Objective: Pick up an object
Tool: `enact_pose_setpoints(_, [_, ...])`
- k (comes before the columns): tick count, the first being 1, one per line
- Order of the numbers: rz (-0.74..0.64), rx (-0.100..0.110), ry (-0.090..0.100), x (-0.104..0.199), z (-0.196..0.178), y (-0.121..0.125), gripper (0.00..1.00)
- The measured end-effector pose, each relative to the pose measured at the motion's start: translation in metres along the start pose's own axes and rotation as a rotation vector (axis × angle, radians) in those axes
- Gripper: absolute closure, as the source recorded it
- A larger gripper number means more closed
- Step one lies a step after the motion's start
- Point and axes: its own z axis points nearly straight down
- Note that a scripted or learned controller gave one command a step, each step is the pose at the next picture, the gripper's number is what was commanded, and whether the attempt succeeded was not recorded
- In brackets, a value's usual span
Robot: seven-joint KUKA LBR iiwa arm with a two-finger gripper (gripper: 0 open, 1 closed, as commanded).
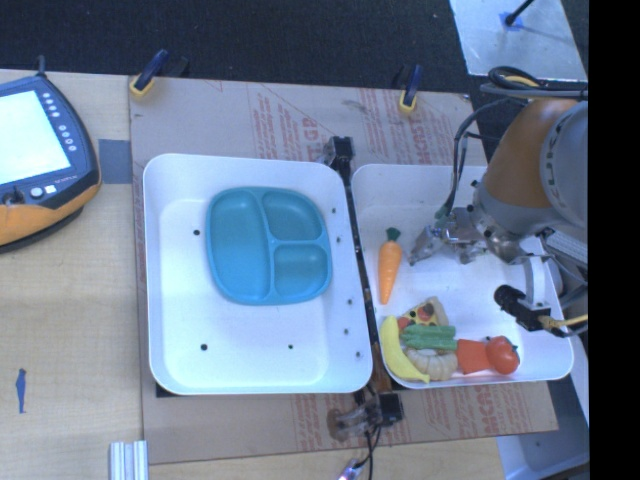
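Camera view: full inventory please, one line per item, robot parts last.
shallow white plastic bins: 2, white, side by side on the bench
divided blue plastic plate: 1, light blue, three compartments, in the left bin
orange toy carrot with green top: 1, orange, right bin, near its left wall
yellow toy banana: 1, yellow, right bin, front left corner
pile of small toy food: count unclear, green, tan and mixed colours, right bin, front, beside the banana
red toy piece: 1, red-orange, right bin, front edge
handheld control pendant with a screen: 1, grey and orange, bench, far left
blue-and-yellow clamps: 2, back edge of the board
grey arm with orange band: 1, over the right bin
claw: 1, metal, above the right bin's floor, right of the carrot
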Motion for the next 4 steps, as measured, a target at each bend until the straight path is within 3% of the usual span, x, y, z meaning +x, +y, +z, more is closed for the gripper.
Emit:
enact_pose_setpoints(1, [-0.001, -0.002, 0.002, 0.027, -0.001, 0.054, 0.0])
enact_pose_setpoints(2, [0.0, 0.001, 0.001, -0.029, 0.0, -0.107, 0.0])
enact_pose_setpoints(3, [-0.001, -0.002, 0.001, -0.074, -0.001, -0.047, 0.0])
enact_pose_setpoints(4, [0.0, -0.002, 0.002, -0.074, -0.001, -0.009, 0.0])
